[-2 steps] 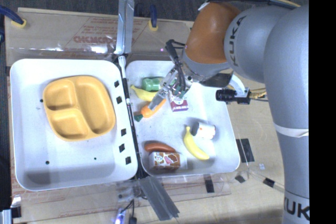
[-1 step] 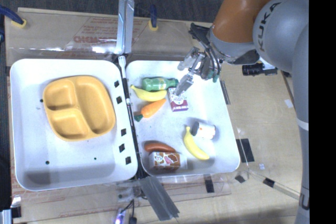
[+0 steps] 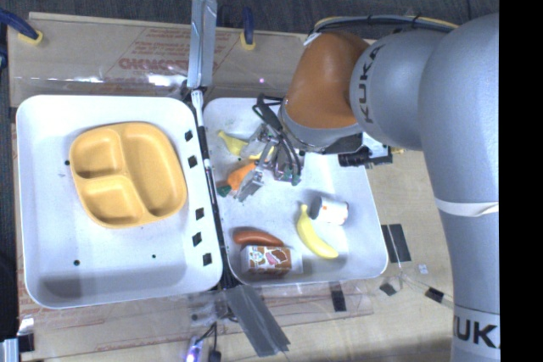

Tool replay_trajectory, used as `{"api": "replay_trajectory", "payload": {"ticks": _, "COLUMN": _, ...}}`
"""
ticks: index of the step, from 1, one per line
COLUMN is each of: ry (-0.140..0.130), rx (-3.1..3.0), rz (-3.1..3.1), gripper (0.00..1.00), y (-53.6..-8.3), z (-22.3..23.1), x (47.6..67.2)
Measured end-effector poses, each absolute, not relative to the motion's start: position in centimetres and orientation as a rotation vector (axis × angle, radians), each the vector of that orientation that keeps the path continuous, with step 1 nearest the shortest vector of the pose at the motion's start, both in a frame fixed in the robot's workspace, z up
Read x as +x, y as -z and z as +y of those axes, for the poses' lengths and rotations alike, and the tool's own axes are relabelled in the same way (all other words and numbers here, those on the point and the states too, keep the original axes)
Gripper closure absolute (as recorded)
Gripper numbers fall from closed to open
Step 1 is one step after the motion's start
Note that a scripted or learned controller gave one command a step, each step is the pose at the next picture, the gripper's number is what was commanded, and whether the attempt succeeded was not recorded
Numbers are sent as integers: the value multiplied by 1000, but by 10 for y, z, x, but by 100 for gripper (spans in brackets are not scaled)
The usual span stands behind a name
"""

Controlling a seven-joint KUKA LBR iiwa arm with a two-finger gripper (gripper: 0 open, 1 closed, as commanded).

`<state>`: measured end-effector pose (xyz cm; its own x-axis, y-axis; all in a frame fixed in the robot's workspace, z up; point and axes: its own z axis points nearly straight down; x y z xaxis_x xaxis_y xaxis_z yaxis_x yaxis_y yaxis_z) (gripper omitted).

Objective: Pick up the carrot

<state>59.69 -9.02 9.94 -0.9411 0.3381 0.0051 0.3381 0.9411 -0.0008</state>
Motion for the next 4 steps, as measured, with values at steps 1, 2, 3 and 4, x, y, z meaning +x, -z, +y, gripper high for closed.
{"api": "replay_trajectory", "payload": {"ticks": 1, "ry": -1, "rx": -967, "rz": -2988, "gripper": 0, "y": -136, "z": -105, "x": 601}}
{"api": "replay_trajectory", "payload": {"ticks": 2, "ry": -2, "rx": -1062, "rz": -2950, "gripper": 0, "y": -109, "z": -135, "x": 589}}
{"api": "replay_trajectory", "payload": {"ticks": 3, "ry": -2, "rx": -1282, "rz": -2866, "gripper": 0, "y": -153, "z": -137, "x": 602}}
{"api": "replay_trajectory", "payload": {"ticks": 4, "ry": 0, "rx": -1022, "rz": -2971, "gripper": 0, "y": -143, "z": -103, "x": 622}}
